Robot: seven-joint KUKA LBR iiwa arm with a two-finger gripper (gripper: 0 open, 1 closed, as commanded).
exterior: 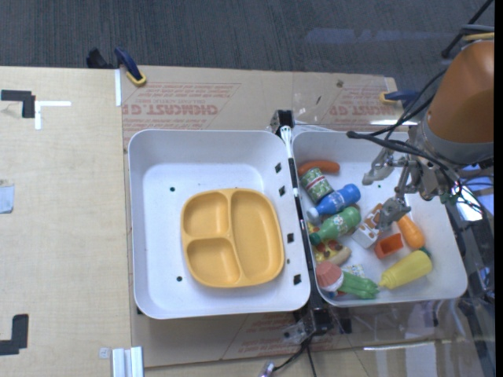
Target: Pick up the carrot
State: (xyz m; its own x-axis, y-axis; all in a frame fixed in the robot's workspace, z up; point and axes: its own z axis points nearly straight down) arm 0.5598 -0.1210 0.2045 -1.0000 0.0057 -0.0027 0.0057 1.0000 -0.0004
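End effector (391, 209) hovers just beside carrot (410, 232).

Single fixed camera, mounted high above tabletop (63, 234), looking down at slant. Far enough to frame both white bins: left bin (149, 234), right bin (448, 285). Dark floor along top edge. Arm (468, 93) enters from right.

The carrot (409, 232) is a short orange cone lying flat in the right bin, near its right wall. It lies slantwise, just above the yellow bottle (406, 270) and beside an orange-red block (388, 247).
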